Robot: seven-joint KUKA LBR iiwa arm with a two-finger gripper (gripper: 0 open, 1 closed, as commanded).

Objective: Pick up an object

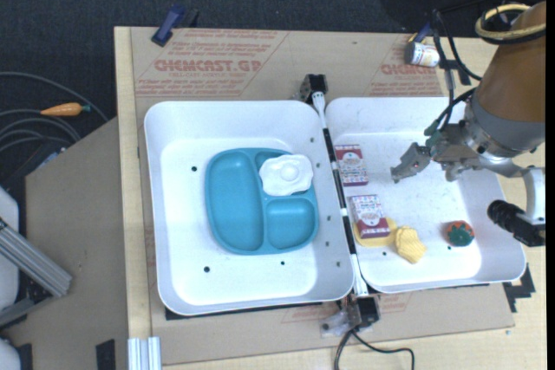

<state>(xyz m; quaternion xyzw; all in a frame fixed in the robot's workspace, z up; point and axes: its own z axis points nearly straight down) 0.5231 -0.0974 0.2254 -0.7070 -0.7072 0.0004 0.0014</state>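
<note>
A: We start at the gripper [414, 166]. It hangs over the bare floor of the right bin [451, 260], toward its far half. We see nothing between its tips, so we log it as carrying nothing. Whether the jaws are apart or together we cannot tell from this angle.

B: Agreed. Nearest candidates?

A: Two small cartons with red labels lie along the left wall of that bin: one carton [349, 165] just left of the gripper, the other carton [368, 216] nearer to us. Touching the nearer carton's right edge is a yellow toy [408, 243]. A red ball [460, 233] sits apart at the near right.

B: So four loose things in the right bin. Left bin [173, 212]?

A: One blue divided tray [247, 204], with one white piece [286, 174] resting in its far right compartment. Two bins in all.

B: Our judgement on the layout?

A: Items look scattered as grasp targets. The red ball stands clear of walls and neighbours, so we judge it the easiest pick; the cartons hug the wall, which could block a finger.
</note>
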